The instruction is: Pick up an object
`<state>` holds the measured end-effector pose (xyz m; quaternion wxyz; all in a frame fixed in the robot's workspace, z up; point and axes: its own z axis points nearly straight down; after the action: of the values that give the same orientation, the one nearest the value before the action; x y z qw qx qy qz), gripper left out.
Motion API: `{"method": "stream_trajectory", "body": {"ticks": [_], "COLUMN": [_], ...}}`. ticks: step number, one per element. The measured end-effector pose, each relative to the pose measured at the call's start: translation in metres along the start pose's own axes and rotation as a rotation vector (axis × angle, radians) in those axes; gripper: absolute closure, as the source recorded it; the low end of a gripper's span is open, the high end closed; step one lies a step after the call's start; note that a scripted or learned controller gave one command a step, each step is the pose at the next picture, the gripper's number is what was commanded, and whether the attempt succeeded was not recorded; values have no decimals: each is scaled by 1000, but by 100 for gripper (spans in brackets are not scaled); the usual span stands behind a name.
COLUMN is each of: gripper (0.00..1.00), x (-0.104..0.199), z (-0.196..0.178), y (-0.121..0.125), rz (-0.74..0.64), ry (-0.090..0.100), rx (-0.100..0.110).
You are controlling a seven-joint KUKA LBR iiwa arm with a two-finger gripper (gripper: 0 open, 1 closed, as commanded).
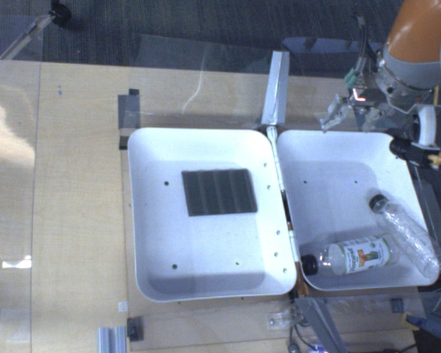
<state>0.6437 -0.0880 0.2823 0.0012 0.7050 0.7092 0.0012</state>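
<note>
A: State the end effector position and condition.

B: The two-finger gripper (343,112) hangs above the far rim of the right shallow white plastic bin (331,160), just outside its back edge. Its thin metal fingers are spread apart, with nothing between them. The grey arm with orange band (420,28) rises behind it and to its right.

A: Locate the candidate objects relative to the gripper.

B: Both lie in the right bin, well apart from the gripper, toward the near wall. The clear plastic bottle with a white label and black cap (349,257) lies on its side. Its long axis runs nearly parallel to the near wall, slightly tilted; the cap points toward the divider between the bins, the base toward the arm side. The label carries orange and green print.

A: Second object?

B: A clear, unlabelled, crinkled plastic bottle with a dark cap (404,230) also lies flat, its long axis diagonal. The cap points back toward the gripper; the base reaches into the near corner on the arm side. It lies just beside the labelled bottle's base; contact cannot be determined.

A: Remaining bin?

B: The left shallow white plastic bin (154,197) holds a dark grey ribbed rectangular pad (219,192), flat on the floor, far from the gripper.
</note>
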Motion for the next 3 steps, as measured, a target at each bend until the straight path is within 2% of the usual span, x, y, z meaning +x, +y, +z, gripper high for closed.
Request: {"method": "stream_trajectory", "body": {"ticks": [1, 2, 3], "gripper": [0, 0, 0], "x": [-43, -79, -103], "z": [64, 32, 148], "y": [-42, -114, -120], "rz": [169, 193, 74], "ry": [1, -1, -4], "rx": [0, -2, -12]}}
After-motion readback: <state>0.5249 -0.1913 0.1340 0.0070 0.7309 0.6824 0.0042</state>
